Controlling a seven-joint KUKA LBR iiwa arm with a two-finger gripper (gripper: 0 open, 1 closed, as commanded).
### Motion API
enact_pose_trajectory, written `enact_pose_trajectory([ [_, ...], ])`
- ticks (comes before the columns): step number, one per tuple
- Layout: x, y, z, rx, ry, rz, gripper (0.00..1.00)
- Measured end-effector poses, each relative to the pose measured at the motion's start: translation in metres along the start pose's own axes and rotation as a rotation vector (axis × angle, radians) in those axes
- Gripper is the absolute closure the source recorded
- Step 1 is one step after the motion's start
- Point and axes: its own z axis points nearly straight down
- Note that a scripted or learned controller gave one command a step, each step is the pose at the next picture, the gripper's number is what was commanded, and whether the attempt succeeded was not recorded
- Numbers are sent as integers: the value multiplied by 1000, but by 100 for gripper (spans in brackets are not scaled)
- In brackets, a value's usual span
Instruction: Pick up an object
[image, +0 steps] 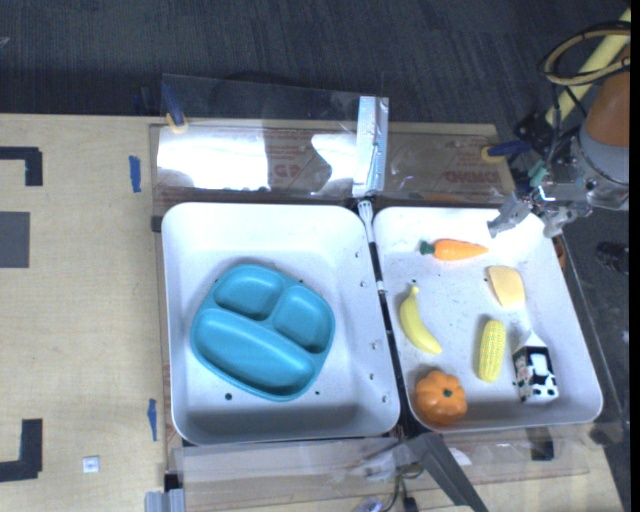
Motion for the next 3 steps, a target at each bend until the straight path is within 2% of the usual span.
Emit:
enact_pose_trajectory([
  [1,-14,30,118,2,-1,-203,0],
  [2,-28,31,123,27,22,-75,0],
  [3,-6,27,125,27,1,-13,0],
])
